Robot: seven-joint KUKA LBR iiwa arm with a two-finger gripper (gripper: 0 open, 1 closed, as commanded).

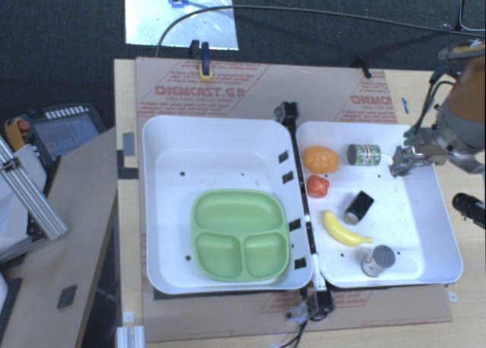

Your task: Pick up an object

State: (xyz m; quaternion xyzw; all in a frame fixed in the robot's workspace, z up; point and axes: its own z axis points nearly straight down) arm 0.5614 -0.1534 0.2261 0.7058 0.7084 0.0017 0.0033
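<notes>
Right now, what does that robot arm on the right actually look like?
The arm is a rounded grey body with an orange band above its wrist. It ends in a small grey metal gripper. A thin dark cable loops alongside it.

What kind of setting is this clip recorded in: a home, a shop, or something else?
Most likely a robotics lab bench, not a home. Two white bins sit on a board, toy food such as a banana lies in the right bin, a teach pendant lies at the left, and the gripper hangs over the right bin.
</notes>
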